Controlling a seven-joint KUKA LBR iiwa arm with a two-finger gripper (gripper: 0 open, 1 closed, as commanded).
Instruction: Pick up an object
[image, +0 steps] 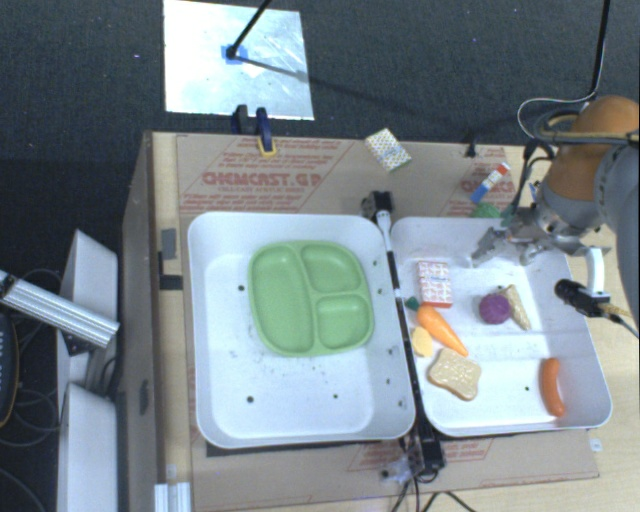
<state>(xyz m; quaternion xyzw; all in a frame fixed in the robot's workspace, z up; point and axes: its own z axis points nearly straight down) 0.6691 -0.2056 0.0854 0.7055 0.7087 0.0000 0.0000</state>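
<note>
Bench (300, 175) with two bins (230, 400)

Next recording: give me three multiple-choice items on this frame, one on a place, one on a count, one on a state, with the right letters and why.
1. Where does the green tray lie?
A. left bin
B. right bin
C. on the bench behind the bins

2. How many compartments does the tray have?
A. two
B. three
C. five

3. How does the pincer stand to the purple ball?
A. clamped on it
B. lifting it clear of the bin
C. apart from it, over the bin's far edge

Answers:
1 A: the tray sits in the middle of the left bin.
2 B: one long section and two smaller ones show.
3 C: the ball rests on the right bin floor beside the carrot.
</note>
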